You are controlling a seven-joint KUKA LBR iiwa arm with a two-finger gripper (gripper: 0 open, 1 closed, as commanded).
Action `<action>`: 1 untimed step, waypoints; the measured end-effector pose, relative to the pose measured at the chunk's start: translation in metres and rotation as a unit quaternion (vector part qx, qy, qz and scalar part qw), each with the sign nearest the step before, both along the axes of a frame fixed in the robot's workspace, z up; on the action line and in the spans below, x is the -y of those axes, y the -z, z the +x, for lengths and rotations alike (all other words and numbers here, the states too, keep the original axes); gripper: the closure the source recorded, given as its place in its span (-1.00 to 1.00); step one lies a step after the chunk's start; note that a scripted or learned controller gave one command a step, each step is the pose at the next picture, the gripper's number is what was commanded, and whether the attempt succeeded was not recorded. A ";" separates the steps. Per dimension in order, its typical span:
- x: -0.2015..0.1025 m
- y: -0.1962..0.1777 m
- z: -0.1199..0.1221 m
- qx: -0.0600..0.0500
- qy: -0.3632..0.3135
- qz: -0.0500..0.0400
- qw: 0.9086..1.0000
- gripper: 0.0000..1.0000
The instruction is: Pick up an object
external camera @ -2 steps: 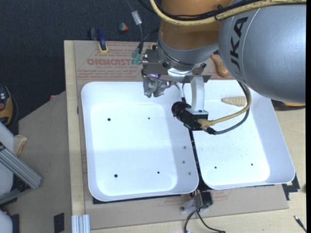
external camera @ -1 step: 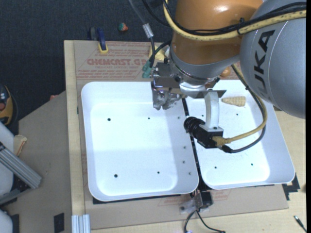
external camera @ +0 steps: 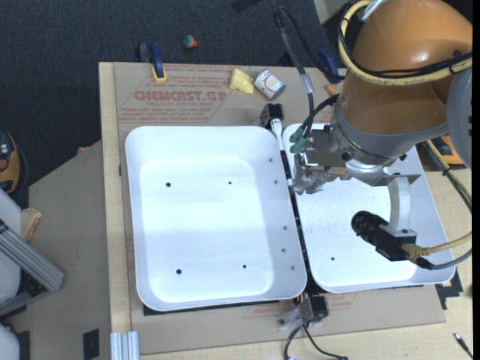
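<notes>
We cannot make out an object to pick: anything under the gripper [external camera: 304,177] is hidden by the wrist, and we cannot tell whether the gripper is apart or together. It sits low in the right bin [external camera: 352,265], close to the wall beside the left bin [external camera: 202,223]. Both bins are smooth, glossy white with rounded corners. The arm [external camera: 405,36] bulges above them, a shiny orange dome.

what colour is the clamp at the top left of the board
Blue with a yellow tip, the clamp shows best in the camera view.
</notes>
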State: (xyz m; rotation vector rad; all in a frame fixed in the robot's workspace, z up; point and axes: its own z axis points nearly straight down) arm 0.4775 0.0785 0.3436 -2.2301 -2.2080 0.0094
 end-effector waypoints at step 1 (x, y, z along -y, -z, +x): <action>-0.045 -0.008 0.002 0.004 -0.007 0.001 1.000 1.00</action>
